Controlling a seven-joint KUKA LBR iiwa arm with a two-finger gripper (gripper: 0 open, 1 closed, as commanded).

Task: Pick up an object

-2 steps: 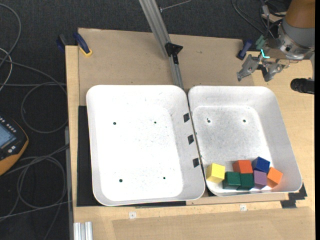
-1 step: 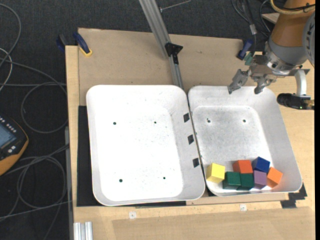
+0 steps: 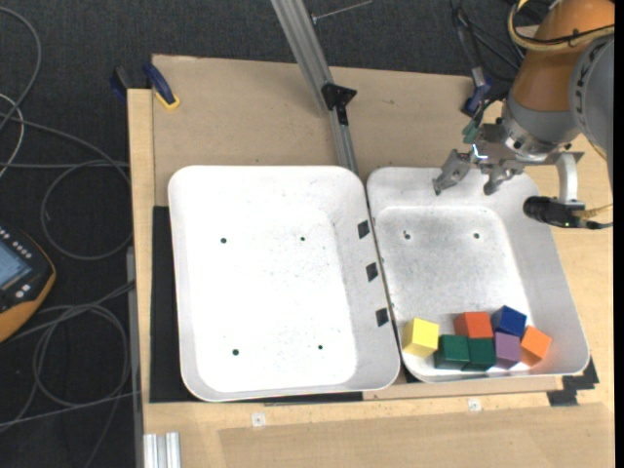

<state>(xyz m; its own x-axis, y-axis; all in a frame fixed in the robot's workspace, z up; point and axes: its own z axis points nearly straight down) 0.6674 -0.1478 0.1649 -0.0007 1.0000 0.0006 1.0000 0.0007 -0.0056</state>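
While the gripper (image 3: 473,176) hovers with fingers spread and nothing between them at the right bin's (image 3: 434,252) far rim, the blocks (image 3: 478,339) sit well below it, clustered against the near wall, so a reach is required.

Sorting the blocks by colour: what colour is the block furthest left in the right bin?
Yellow block, seen in the camera view.

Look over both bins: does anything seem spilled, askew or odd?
Nothing is spilled or damaged. The blocks are all crowded into the near end of the right bin, some touching. The pincer, fingers spread, hangs over that bin's far rim.
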